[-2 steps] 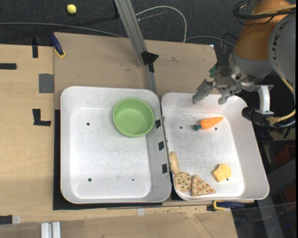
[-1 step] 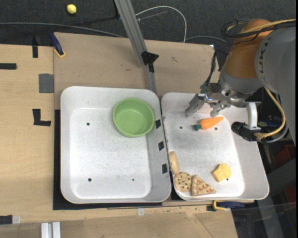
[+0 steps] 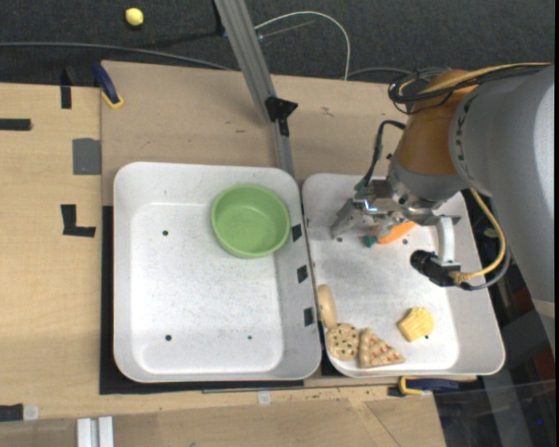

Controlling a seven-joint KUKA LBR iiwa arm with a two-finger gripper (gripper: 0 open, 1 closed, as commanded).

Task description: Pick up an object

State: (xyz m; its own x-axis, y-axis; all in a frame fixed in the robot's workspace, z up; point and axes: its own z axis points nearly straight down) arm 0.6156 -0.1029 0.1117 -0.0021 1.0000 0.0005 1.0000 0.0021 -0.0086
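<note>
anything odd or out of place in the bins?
Mostly tidy. The green bowl sits upright in the left bin. In the right bin, the food pieces crowd the near-left corner, and an orange piece lies under the pincer.

Two white bins: the left bin (image 3: 140, 250) holds one green bowl (image 3: 251, 220); the right bin (image 3: 466, 338) holds one orange carrot (image 3: 394, 234) and four biscuit-like pieces (image 3: 359, 341).

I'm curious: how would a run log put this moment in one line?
gripper: over right bin | orange piece: at fingers | green bowl: left bin
</note>
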